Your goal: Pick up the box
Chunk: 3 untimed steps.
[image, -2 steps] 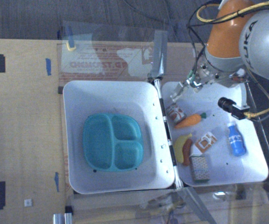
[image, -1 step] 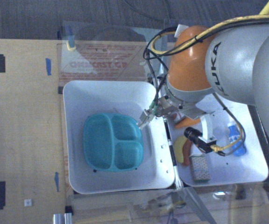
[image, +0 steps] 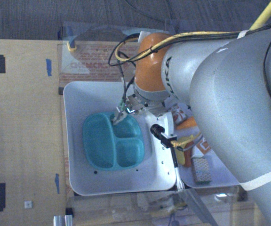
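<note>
Teal divided tray (image: 112, 140) lies in left bin (image: 72, 126). Open bin floor above and left of tray; narrower strip below it. Tray's right edge near bin's right wall. Jaws poised over tray's upper-right rim; open or closed: cannot tell, too small and dark. Arm (image: 220, 79) hides most of right bin (image: 218, 178), right of tray. Box (image: 203, 147), white w/ red print, in that bin, right of tray, partly under arm, outline cut off. Grey speckled block (image: 200, 169) lower right of tray, just below box. Orange item (image: 188, 123) above box, not identifiable. Bare worktop (image: 22, 126) left of tray.
</note>
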Tool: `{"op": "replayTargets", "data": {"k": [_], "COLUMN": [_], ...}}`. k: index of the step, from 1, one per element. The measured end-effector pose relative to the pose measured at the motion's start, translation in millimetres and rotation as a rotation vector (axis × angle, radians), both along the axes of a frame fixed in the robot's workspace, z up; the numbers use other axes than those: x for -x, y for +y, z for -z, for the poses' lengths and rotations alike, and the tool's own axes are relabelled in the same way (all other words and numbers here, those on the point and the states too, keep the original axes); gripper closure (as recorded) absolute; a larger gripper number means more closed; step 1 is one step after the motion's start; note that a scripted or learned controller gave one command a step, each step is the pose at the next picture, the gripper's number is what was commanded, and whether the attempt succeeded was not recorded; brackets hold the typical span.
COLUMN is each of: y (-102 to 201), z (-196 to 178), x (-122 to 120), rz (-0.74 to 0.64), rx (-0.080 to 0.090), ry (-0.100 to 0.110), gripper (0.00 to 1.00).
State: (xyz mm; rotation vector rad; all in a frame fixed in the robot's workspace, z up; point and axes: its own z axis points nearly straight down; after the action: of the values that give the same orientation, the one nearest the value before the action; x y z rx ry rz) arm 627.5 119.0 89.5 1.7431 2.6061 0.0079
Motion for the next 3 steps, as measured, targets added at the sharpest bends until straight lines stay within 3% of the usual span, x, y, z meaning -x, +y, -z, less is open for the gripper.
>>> {"op": "replayTargets", "data": {"k": [1, 2, 3], "y": [-48.1, -112.2, -71.5], "z": [-95.6, -171.4, -95.4], "x": [-26.7, -39.2, 43.1], "rz": [0.595, 0.408, 0.144], "rx": [-0.001, 0.000, 0.000], "ry": [0.009, 0.007, 0.010], "gripper": [0.00, 0.00, 0.00]}}
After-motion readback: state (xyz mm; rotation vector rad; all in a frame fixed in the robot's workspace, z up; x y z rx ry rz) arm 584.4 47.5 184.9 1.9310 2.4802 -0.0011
